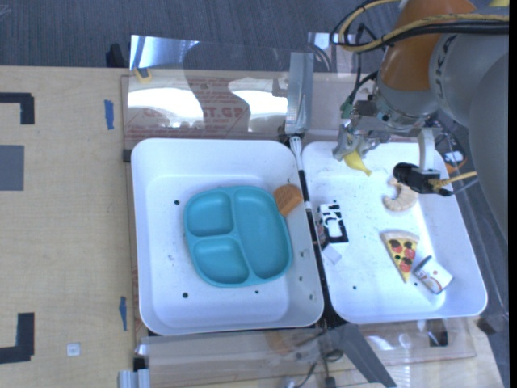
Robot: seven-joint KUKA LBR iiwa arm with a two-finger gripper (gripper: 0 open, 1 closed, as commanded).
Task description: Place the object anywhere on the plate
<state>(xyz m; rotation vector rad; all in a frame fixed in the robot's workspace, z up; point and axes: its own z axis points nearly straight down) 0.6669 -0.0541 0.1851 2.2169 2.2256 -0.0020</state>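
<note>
Carrying the yellow banana-shaped piece [356, 162] across to the teal plate [237, 235] is the step I am judging to be in hand, and doing it well means keeping my grip firm while I am travelling left over the divider between the two bins. My gripper [355, 149] is hanging over the far left corner of the right bin [464, 297], and the yellow piece is showing between my fingertips and poking out below them, so I am reading my fingers as clenched on it. I am thinking the piece should be carried high enough to clear the bin walls and the small brown object [286, 198] that is resting at the right edge of the left bin [153, 297], just beside the plate. The plate is lying in the middle of the left bin with three compartments, and any of them would do; the larger right compartment is the nearest, so I am aiming there and planning to let go low, so the piece is not bouncing out. My arm is reaching in from the right, with the orange band [424, 31] above the wrist at the far side and the wrist pointing down. The pizza slice toy [401, 252] and the pale ring-shaped piece [398, 197] are lying well apart from my fingers in the right bin.
</note>
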